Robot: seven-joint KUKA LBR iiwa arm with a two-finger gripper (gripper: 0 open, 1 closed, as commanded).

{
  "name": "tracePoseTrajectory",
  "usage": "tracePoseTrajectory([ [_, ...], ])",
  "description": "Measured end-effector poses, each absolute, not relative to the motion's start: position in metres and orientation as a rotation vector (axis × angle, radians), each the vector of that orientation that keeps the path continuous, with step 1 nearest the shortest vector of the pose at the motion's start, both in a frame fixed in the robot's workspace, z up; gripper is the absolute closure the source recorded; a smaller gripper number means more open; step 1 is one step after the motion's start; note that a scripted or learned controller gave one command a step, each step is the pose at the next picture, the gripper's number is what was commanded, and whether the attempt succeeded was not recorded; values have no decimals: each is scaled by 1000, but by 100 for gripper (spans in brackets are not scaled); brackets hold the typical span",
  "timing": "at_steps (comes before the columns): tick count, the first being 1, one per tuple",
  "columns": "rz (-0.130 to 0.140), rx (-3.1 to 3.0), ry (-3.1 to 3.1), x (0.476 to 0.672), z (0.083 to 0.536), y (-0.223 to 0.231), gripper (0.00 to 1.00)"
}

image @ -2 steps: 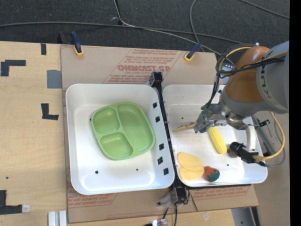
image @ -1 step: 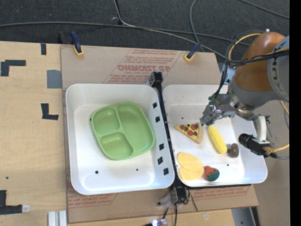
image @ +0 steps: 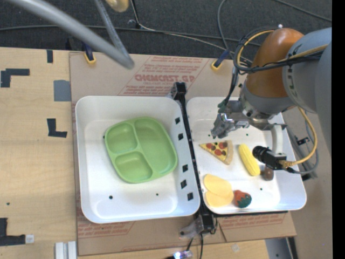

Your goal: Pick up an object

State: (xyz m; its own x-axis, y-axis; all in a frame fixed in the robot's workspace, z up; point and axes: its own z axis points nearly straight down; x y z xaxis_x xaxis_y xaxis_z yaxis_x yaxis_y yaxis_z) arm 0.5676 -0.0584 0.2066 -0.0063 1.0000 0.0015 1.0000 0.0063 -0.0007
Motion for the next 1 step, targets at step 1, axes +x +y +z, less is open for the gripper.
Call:
tracePoseTrajectory([
  [1,1,-2213,-2226,577,201,-12,100],
])
